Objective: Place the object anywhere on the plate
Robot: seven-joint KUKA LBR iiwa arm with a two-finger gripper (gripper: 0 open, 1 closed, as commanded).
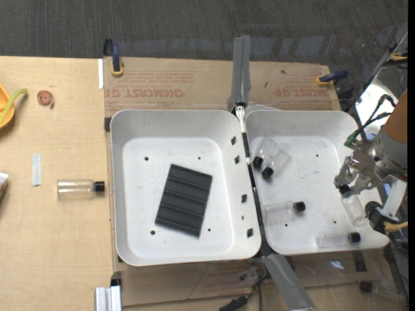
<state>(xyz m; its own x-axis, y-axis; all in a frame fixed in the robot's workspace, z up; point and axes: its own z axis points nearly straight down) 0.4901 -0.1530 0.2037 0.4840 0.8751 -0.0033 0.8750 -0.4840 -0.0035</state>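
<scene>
— Bottle [353, 207]: where is it?
— At the right bin's [305, 118] right edge, upright under the gripper [348, 188] (fingers pinching its black cap, I think).
— And the plate [185, 200]?
— I see it lying in the left bin [130, 173].

Only the arm's end section is seen, at the right edge. An orange band [397, 123] is seen at top, w/ a grey, rounded body section [393, 149] below it. Black cables [368, 116] are looped from the upper right down to the wrist area, approx. alongside the grey housing. The hand [350, 185] is made of grey/silver metal, w/ small brackets and dark fittings; finer details, e.g. screws or markings, cannot be made out. A white part [394, 203] and a black cable loop [375, 214] w/ yellow-tipped wires are seen lower down.
</scene>
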